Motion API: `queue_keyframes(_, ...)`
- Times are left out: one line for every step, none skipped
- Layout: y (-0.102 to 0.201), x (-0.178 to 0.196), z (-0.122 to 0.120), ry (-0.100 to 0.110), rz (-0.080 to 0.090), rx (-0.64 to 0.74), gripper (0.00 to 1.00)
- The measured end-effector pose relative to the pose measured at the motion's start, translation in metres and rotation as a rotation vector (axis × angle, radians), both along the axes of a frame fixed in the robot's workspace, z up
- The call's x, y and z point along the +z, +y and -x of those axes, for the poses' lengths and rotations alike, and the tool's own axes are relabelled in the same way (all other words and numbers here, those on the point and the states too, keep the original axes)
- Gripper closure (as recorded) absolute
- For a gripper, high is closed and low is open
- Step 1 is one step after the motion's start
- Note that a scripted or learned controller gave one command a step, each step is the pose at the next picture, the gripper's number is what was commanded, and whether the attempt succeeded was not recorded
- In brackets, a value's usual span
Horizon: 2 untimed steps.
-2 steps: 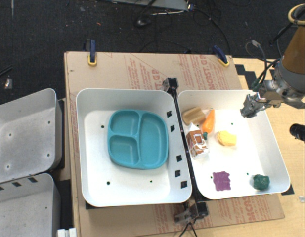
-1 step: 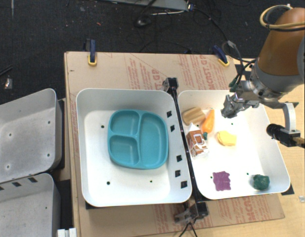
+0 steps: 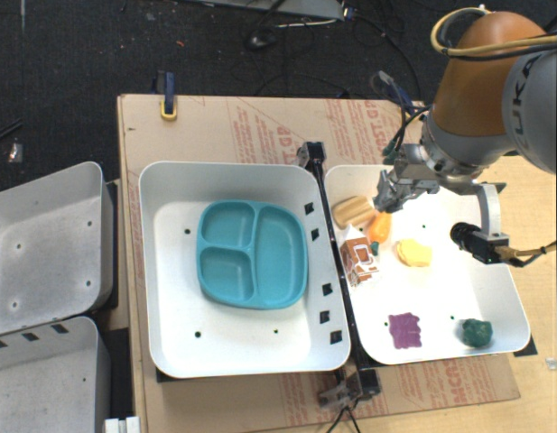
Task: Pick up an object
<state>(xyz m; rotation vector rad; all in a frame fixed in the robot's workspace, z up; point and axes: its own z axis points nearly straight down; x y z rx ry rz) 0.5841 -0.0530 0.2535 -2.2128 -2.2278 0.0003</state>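
Orange object in right bin approached by gripper; reach step judged in hand. Jaw state cannot be told. Descent, closure required next.

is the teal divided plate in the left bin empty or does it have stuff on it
Empty. The teal plate lies flat in the left bin, and all three compartments show bare teal.

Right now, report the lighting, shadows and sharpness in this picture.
Camera view: even, soft light; bright white bins without harsh glare; the arm throws a faint shadow near the pincer; tray and small items look sharp, floor stays dark.
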Motion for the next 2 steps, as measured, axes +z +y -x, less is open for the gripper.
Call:
queue_keyframes(0.052, -0.015, -0.017, -0.001, 0.000, 0.001, 1.00)
queue_keyframes(0.111, -0.024, -0.034, -0.003, 0.000, 0.001, 1.00)
